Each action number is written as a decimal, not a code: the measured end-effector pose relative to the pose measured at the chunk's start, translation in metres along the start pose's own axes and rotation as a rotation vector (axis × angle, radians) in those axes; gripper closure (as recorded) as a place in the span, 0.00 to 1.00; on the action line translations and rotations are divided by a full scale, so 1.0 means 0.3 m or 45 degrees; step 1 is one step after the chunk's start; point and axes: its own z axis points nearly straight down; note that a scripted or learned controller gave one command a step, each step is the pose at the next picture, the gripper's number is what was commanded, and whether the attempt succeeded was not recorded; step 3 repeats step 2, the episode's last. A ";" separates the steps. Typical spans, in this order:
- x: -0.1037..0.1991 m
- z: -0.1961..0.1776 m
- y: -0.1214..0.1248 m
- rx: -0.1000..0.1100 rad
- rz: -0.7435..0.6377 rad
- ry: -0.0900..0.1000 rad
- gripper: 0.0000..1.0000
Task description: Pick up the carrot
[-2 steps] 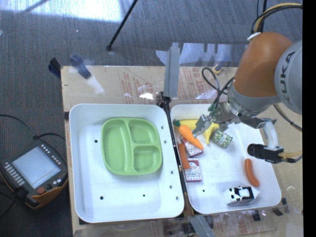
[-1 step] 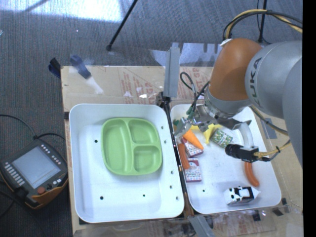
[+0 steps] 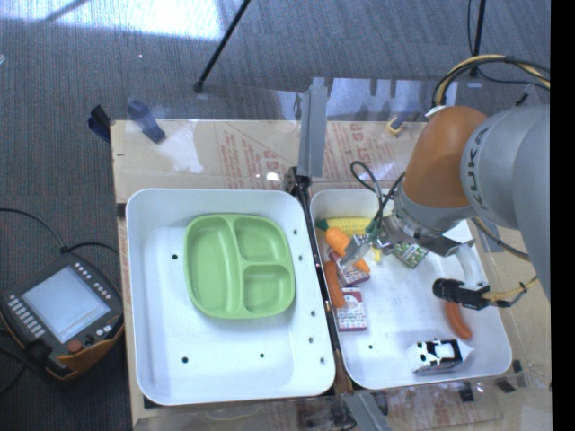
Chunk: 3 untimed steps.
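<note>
The end effector (image 3: 361,247) hangs low over the smooth, tapered orange carrot (image 3: 339,240) in the right bin (image 3: 395,371); whether it grips cannot be told.

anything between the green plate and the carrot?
In the camera view, bare bin floor right of the green divided plate, then the two bins' adjoining rims. The carrot lies just past them, in the right bin.

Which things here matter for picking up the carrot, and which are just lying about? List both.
For the job:
carrot, in the right bin near its upper left corner
gripper, right at the carrot

Lying about:
green divided plate in the left bin
corn cob
two small red cartons
black-and-white carton
sausage
</note>
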 end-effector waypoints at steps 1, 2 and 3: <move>-0.002 -0.030 0.000 0.001 0.005 0.002 1.00; 0.152 -0.402 0.060 0.001 0.452 -0.002 1.00; 0.152 -0.402 0.060 0.001 0.452 -0.002 1.00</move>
